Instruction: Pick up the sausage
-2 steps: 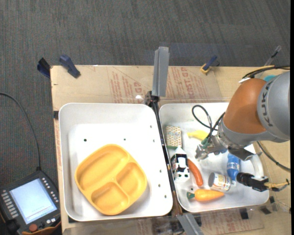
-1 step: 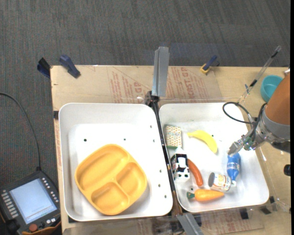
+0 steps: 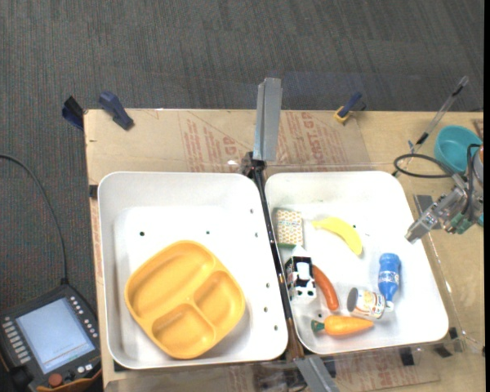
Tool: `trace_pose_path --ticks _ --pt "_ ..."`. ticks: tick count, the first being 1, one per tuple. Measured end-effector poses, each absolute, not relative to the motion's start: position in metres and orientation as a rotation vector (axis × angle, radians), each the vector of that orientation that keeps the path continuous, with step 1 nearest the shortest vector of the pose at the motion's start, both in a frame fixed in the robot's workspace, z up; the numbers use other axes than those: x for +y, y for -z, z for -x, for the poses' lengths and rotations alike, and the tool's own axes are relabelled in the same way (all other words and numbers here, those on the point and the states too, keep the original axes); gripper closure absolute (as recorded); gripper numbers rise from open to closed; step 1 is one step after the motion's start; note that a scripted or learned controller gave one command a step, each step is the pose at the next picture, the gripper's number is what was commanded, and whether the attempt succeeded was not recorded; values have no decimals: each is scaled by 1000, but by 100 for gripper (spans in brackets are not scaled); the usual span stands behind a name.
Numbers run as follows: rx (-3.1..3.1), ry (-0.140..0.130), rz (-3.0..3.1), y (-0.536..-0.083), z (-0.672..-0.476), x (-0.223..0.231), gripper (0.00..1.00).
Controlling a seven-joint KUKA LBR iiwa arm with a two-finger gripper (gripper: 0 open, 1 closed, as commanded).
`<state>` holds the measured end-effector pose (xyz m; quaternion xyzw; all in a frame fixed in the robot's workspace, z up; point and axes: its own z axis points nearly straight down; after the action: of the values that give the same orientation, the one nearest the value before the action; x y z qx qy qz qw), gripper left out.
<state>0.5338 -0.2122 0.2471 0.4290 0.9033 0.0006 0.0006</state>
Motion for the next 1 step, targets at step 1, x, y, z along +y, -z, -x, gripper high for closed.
trace_pose_path --ticks 1 --pt "2960 -3 -1060 -152 -570 -184 100"
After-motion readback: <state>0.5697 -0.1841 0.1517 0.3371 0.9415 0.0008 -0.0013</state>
